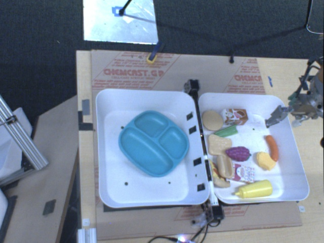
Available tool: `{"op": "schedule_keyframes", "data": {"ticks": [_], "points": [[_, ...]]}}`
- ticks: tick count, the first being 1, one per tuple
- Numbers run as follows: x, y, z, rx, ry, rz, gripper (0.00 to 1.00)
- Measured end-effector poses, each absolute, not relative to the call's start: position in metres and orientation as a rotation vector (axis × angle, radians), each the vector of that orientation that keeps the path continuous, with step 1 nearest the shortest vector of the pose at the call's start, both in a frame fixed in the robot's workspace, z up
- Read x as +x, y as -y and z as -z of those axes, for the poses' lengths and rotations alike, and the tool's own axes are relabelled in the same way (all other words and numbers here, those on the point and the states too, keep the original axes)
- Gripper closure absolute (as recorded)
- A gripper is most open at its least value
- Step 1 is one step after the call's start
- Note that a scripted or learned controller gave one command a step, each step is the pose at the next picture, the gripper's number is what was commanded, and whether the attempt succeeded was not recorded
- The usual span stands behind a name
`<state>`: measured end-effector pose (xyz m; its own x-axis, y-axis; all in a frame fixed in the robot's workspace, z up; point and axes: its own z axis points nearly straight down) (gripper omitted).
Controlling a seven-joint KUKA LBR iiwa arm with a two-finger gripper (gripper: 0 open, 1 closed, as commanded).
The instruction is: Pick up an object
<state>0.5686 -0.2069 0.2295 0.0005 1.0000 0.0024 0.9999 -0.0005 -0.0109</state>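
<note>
Two shallow white bins sit side by side on the bench, touching along a shared inner edge.

Left bin (109, 110): one item, a blue divided plate (153, 143) with three compartments, lying flat near the middle.

Right bin (298, 181): toy food, crowded toward its left half.
- Far left corner: round tan bun (212, 119), and just right of it a small red-and-white carton (234, 116).
- Below those: green vegetable piece (225, 131), tilted.
- Middle: tan bread slice (219, 145), purple grape bunch (238, 153) touching its right side.
- Right of the grapes: yellow-orange piece (266, 161), and an orange carrot (272, 147) just beyond it, lying roughly far to near.
- Near side: hot dog in a bun (223, 167), second red-and-white carton (246, 173) beside it, yellow mustard bottle (253, 189) lying on its side along the near wall.

Gripper (276, 117) hangs at the right bin's far right corner, above the carrot, apart from every item. Nothing is between its fingers; whether they are spread or closed cannot be told.
</note>
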Motion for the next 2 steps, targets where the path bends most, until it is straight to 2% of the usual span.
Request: {"op": "schedule_keyframes", "data": {"ticks": [1, 2], "points": [[0.571, 0.206, -0.237, -2.219, 2.226, 0.001, 0.0], [0.567, 0.2, -0.193, -2.219, 2.223, 0.0, 0.0]]}}
